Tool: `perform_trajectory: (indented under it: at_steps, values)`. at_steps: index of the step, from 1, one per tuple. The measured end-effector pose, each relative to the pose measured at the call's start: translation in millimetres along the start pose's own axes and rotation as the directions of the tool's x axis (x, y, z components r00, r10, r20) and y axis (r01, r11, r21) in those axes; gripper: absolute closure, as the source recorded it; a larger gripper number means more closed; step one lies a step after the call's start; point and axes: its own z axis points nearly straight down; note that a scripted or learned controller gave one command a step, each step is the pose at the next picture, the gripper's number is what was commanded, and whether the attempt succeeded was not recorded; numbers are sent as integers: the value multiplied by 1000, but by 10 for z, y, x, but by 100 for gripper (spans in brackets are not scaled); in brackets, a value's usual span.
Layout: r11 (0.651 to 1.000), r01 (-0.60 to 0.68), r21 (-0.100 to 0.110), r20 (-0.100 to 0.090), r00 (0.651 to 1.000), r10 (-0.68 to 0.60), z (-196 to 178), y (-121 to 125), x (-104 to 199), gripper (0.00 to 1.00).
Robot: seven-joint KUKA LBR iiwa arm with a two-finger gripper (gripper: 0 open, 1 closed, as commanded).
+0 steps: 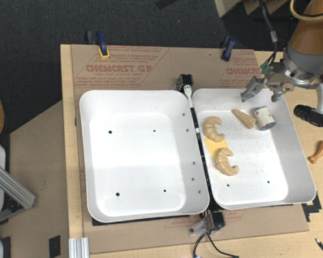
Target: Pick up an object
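1. The arm (308, 42) comes in at the upper right of the frame, its orange band uppermost and the grey wrist below it, slanting down and to the left toward the right-hand bin (290, 171).
2. The pincer (265, 92) hangs over the far rim of that bin, near its upper right corner. Its two fingers (251, 90) are spread apart, one to the left and one to the right, with white bin showing between them; it is released and grasps nothing.
3. Just below the pincer in the frame lie a tan cone-shaped piece (244, 117) and a small white-and-grey cylinder (264, 117), side by side and seeming to touch. Neither sits between the fingers.
4. Further left in the same bin, close to the wall shared with the other bin, a croissant-shaped piece (213, 129) lies with its curve opening to the right.
5. Under it is a flat yellow piece (212, 146), and just below that in the frame a second croissant-shaped piece (225, 162), overlapping the yellow piece's lower edge.
6. The left-hand bin (97, 144) fills the middle left of the frame, its floor showing small dark dots.
7. Both bins rest on a brown board (151, 63) printed with red lettering, which lies on the counter (32, 138); blue clamps (102, 43) grip the board's far edge.
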Motion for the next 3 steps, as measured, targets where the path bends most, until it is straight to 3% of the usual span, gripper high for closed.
perform_trajectory:
  at_steps: [1, 2, 3]
  values:
    - [1000, -3, 4, -4, 1000, 3, 1206, 150, -483, 0]
    - [1000, 1, -2, 2, 1000, -1, 1050, 161, -471, 100]
    - [1000, 9, -2, -3, 1000, -9, 425, 59, 635, 100]
